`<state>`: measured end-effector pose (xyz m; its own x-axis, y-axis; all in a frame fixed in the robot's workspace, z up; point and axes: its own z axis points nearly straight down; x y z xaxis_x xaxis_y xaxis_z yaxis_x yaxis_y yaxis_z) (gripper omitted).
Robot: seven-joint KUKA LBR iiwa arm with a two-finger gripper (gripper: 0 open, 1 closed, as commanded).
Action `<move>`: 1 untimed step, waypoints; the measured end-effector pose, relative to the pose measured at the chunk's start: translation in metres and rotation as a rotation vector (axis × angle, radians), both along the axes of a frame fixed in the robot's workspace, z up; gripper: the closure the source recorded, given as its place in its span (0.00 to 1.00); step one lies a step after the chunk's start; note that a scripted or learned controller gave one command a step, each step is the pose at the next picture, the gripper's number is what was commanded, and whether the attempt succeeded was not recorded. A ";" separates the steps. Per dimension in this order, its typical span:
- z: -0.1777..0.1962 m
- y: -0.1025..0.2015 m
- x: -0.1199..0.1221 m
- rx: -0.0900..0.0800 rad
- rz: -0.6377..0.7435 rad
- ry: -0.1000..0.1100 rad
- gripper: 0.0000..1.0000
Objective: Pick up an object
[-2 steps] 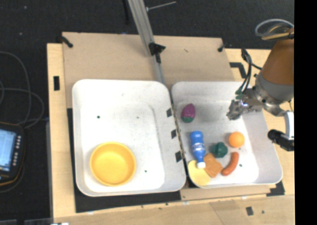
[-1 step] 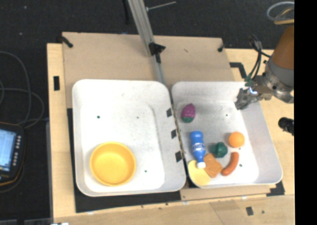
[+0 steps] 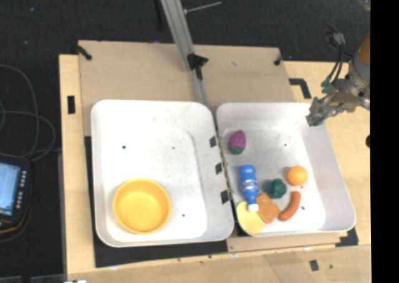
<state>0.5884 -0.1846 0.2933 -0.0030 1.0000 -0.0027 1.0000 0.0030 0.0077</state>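
Two shallow white bins sit side by side on the counter (image 3: 156, 76), touching along their inner edges. Left bin (image 3: 149, 132): a yellow bowl (image 3: 142, 206) in the near-left corner, upright, well apart from everything else. Right bin (image 3: 274, 126): all the small objects, clustered in its near half. Purple plum-like fruit (image 3: 237, 141) sits alone toward the left wall, farther back than the rest. Blue bottle (image 3: 249, 186) with a white cap lies near the left wall, cap pointing to the near side. Dark green object (image 3: 275, 187) just right of the bottle; shape too small to make out, maybe a toy vegetable. Orange ball (image 3: 297, 175) beside it, near the right wall. Red-orange sausage-shaped piece (image 3: 290, 206) lies near the ball, on the near side. Tan-orange block (image 3: 267, 208) sits between bottle and sausage, touching or overlapping a pale yellow disc (image 3: 249, 220) at the bin's near-left corner. Gripper (image 3: 321, 112) is at the far-right corner of the right bin, over the rim, well apart from the object cluster; nothing seen between its fingers, and whether it is parted or closed cannot be told at this size. A grey metal rail (image 3: 177, 20) runs from the far edge down toward the bins' joint. A handheld screen device (image 3: 9, 191) rests off the counter at the left edge.
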 end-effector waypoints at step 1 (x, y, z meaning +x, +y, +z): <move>-0.012 0.041 -0.001 0.001 0.001 0.006 1.00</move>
<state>0.5870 -0.1436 0.2816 -0.0044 1.0000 -0.0014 1.0000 0.0044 0.0014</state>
